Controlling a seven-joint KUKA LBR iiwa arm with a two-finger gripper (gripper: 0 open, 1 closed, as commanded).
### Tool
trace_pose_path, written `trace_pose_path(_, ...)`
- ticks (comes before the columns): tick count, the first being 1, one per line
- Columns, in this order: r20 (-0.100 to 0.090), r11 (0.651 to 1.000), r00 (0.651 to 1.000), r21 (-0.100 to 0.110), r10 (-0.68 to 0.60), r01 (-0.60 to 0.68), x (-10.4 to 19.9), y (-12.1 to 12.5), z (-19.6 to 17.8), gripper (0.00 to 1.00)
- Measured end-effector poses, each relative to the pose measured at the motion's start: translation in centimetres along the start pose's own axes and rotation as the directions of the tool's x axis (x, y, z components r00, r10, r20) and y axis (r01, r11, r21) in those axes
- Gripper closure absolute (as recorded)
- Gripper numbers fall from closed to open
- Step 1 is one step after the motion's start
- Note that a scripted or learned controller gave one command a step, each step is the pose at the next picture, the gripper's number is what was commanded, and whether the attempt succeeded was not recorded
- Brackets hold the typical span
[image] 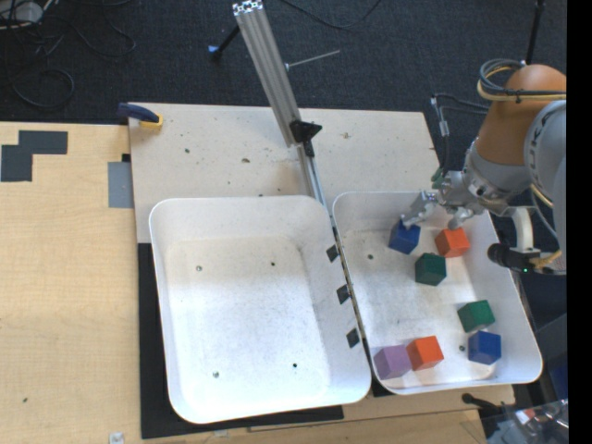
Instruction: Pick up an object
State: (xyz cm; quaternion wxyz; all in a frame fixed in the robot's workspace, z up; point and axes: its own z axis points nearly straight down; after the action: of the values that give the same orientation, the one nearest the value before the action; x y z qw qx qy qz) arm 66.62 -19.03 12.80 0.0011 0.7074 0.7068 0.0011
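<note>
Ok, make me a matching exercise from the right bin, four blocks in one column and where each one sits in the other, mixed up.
Blocks:
1. purple block
2. blue block
3. dark green block
4. orange block

Places:
A. just below the two blocks at the gripper
B. near corner, beside the divider
C. under the gripper, on the side toward the left bin
D. under the gripper, on the arm's side

Pairs: 1-B, 2-C, 3-A, 4-D

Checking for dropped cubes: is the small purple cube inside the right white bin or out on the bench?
Inside: the small purple cube rests on the right white bin's floor by its front rim.
</note>
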Motion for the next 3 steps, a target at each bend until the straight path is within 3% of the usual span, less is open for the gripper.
trace_pose_path(1,0.001,1.000,1.000,-0.002,-0.001,0.001,0.0,0.1,-1.2,1.00)
trace_pose_path(3,0.001,1.000,1.000,-0.001,-0.001,0.001,-0.1,-0.5,-10.3,1.00)
